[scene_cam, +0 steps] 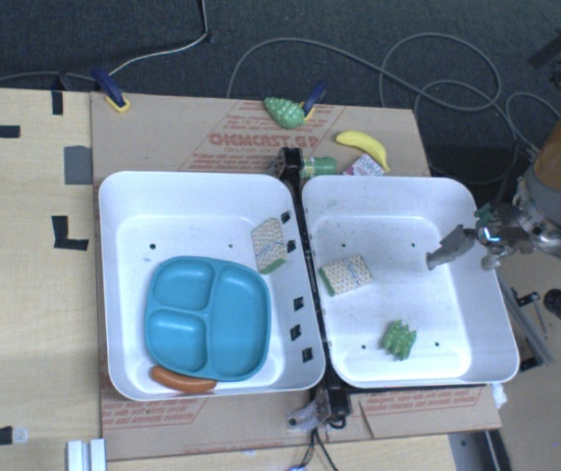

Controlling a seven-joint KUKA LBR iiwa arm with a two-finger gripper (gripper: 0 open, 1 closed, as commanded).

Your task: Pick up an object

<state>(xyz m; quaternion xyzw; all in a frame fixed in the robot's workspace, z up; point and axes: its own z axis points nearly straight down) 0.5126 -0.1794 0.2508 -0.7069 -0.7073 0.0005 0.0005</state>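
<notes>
At the right wall of the right bin (388,183), hanging low with the tool (439,255) reaching inward and slanting down toward the bin floor. Gripping nothing, judging from the bare white floor beneath its tip; whether spread or pressed together, cannot tell from this angle.

Moving outward: lying nearest, toward the view's left and slightly nearer the camera, the patterned block (345,274), flat on the floor, long axis running roughly left to right with a slight tilt, well apart from the tool. Sitting farther down, near the front wall, the green piece (397,339), small and lumpy, axis unclear. Probably calling for a short sweep leftward and a drop, with the wrist turning so as to be closing across the block's short side.

Resting in the left bin (163,177), beyond the divider: a second patterned block (271,243) leaning by the wall, a blue divided plate (207,319), an orange sausage (182,380) touching its front edge. Lying on the tabletop (25,263) behind the bins, a banana (362,148).
</notes>
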